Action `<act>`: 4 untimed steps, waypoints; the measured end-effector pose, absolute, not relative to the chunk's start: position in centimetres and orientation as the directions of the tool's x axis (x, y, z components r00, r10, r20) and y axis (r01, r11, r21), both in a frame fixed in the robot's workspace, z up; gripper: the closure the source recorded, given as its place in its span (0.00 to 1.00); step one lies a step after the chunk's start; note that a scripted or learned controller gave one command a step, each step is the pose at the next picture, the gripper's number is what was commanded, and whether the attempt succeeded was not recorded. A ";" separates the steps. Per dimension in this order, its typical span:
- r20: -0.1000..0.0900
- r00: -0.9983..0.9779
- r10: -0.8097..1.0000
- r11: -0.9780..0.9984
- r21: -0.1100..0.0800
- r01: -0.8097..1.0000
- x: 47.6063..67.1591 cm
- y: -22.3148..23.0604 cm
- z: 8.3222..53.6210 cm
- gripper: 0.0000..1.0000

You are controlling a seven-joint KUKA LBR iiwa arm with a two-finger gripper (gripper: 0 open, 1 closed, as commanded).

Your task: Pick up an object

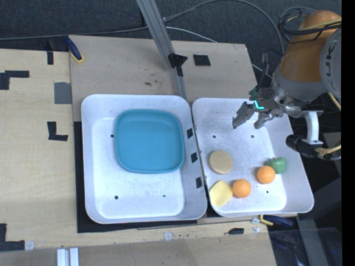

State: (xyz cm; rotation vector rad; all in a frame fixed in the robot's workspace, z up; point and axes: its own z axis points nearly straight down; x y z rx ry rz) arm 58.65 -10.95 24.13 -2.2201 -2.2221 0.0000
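Note:
My gripper hangs over the far part of the right bin, its two dark fingers spread apart with nothing between them. Below it in that bin lie a tan round disc, a yellow piece, an orange ball, a second orange ball and a small green object. The disc is the nearest to the gripper, a little down and left of it. All of them rest on the bin floor, apart from the fingers.
The left bin holds a square blue plate. A grey metal pole slants down to the gap between the bins. Black cables hang at the arm's right.

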 end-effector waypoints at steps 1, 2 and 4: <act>0.000 -0.001 1.000 0.001 0.000 1.000 58.6 -10.9 24.1 0.00; 0.000 0.000 1.000 0.000 -0.005 1.000 58.8 -11.7 19.5 0.00; 0.001 0.000 1.000 0.000 -0.005 1.000 57.6 -11.1 10.4 0.00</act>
